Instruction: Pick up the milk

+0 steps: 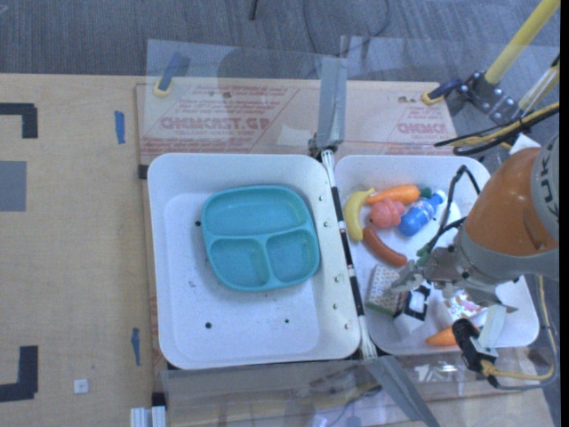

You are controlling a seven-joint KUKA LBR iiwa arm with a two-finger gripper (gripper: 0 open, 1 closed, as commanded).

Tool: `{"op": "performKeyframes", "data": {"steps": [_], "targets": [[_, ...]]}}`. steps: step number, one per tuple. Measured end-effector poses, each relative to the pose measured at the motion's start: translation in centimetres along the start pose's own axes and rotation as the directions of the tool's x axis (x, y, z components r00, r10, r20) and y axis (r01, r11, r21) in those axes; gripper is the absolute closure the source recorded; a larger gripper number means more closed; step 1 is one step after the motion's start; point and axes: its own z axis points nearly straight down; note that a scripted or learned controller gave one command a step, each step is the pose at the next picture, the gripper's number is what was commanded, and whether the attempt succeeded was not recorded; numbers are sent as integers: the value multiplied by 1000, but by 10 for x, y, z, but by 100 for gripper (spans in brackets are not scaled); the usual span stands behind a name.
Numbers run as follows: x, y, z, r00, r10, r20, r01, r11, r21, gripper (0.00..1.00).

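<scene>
Item: milk (414, 307), one small carton. White, with a dark panel on the face turned upward (print too small to read). Lies in the right-hand white bin (524, 332), in its near half, left of centre. Just beside a tan speckled box (384, 288) on its left. Partly covered from above; upright or tipped cannot be told.
</scene>
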Motion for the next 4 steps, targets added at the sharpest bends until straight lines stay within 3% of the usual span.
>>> {"op": "performKeyframes", "data": {"steps": [1,2,3,4], "targets": [[-5,19,16,998,67,-8,-67,998,-2,0],[18,-4,-26,993,116,0,-116,993,8,0],[-25,5,20,999,51,-1,-51,999,-6,0],[-24,6,10,999,52,-2,-52,999,-6,100]]}}
